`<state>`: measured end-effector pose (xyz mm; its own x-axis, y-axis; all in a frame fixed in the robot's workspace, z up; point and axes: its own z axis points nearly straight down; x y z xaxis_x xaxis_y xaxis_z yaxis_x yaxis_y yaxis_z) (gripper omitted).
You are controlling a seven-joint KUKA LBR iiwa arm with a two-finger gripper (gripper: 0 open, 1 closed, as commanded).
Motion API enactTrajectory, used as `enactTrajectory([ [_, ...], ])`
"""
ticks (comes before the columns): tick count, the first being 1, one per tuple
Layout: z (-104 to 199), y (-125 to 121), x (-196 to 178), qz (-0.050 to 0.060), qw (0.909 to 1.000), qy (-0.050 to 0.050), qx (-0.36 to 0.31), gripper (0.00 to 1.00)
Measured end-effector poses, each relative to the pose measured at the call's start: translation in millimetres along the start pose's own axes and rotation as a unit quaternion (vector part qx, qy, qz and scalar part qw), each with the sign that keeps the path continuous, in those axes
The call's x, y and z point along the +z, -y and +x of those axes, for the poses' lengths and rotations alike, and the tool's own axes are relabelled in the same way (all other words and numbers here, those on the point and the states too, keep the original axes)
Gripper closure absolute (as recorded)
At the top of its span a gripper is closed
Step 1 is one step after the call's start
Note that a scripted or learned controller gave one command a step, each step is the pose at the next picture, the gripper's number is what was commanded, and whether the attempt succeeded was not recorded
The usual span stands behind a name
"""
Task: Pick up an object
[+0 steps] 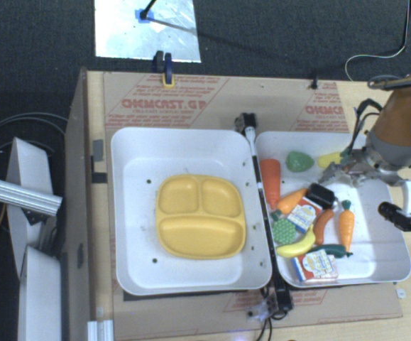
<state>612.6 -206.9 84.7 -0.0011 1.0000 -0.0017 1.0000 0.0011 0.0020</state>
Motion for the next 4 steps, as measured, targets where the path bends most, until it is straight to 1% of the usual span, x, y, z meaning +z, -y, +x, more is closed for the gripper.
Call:
enactTrajectory([
  [1,43.1,-46.6,3.8,0.014,0.9999,-0.001,0.002,0.00],
  [2,38.6,-45.4,3.7,0.012,0.9999,-0.003,0.001,0.00],
  [3,66.2,0.2,-0.1,0.000,1.0000,-0.001,0.000,0.00],
  [4,96.8,-33.4,3.6,0.015,0.9999,0.000,0.001,0.00],
])
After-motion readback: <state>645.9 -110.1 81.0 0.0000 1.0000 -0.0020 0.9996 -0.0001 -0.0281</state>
